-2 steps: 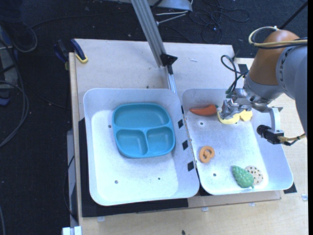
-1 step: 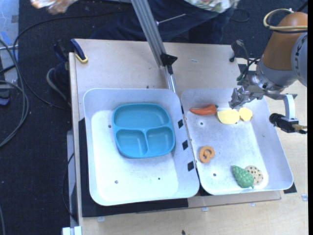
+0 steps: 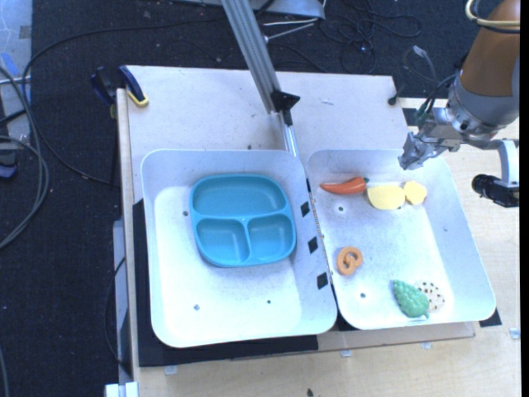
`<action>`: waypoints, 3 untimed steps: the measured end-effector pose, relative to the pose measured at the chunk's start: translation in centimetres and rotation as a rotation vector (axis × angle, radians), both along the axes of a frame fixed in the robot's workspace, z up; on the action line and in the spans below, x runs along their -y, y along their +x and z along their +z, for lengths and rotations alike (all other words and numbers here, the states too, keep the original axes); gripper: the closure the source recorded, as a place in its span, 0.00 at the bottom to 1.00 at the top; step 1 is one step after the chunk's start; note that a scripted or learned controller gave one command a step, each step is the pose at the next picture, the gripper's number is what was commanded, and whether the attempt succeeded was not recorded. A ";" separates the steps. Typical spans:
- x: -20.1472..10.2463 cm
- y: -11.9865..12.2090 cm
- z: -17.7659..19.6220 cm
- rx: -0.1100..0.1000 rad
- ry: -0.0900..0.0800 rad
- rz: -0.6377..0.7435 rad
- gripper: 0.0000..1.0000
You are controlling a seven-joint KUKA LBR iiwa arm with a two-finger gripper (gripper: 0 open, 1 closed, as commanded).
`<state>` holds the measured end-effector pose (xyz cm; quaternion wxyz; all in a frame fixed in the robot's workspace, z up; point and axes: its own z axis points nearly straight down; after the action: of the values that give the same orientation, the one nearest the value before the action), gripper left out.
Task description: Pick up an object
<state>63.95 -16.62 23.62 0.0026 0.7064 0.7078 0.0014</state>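
Nearest the camera, by the front edge of the right bin point(image 3: 463, 246), lies a green leafy toy point(image 3: 410, 298), touching a small pale speckled piece point(image 3: 431, 294) just to its right. Farther in, toward the middle of that bin and close to its left wall, sits an orange ring-shaped pretzel point(image 3: 350, 260). Along the back part of the same bin, an orange carrot point(image 3: 344, 186) lies lengthwise with its tip pointing left, and just right of it rests a yellow fruit point(image 3: 386, 197), with a smaller yellow piece point(image 3: 415, 193) touching it on the right. Any of these could serve as the object to pick up; all of them rest on the bin floor.

On the left, the other white bin point(image 3: 165, 288) carries a blue divided plate point(image 3: 244, 220) with three compartments, set toward the bin's back half.

From the right edge of the bench point(image 3: 198, 110) comes the grey arm point(image 3: 489, 64) with its orange band. Its end effector point(image 3: 413, 157) hangs over the back right corner of the right bin, above and just right of the yellow pieces, with nothing between its fingers; whether they are spread or closed I cannot tell.

A slanted metal pole point(image 3: 252, 44) crosses the back of the bench.
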 end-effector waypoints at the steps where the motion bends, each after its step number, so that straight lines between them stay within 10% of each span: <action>1: -4.1 -1.1 -0.2 -0.006 0.002 0.003 1.00; 3: -15.1 -2.7 1.0 -0.006 0.003 0.005 1.00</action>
<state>61.30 -1.48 24.60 -0.0008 0.7047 0.7095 0.0003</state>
